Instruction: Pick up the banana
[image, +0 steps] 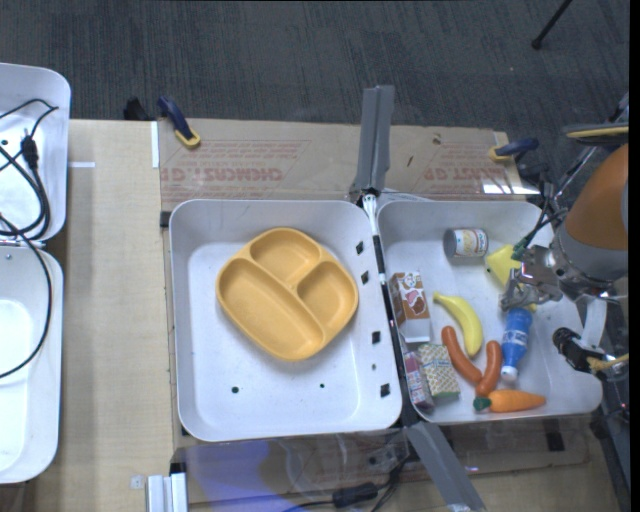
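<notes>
Hovering my gripper (520, 290) at the right bin's far edge, grip state unreadable, I note the banana (461, 318) lies mid-bin, crowded by the sausages (470, 362) and blue bottle (515, 343) — misgrab risk.

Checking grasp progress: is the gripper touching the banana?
Apart. The camera view shows bare bin floor between the banana and the gripper.

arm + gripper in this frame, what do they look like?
The arm enters at the right edge: a rounded orange band over a grey wrist section. Below that, the gripper is metallic grey with dark parts. Thin dark cables run beside the wrist, and a black fitting sits lower at the right.
</notes>
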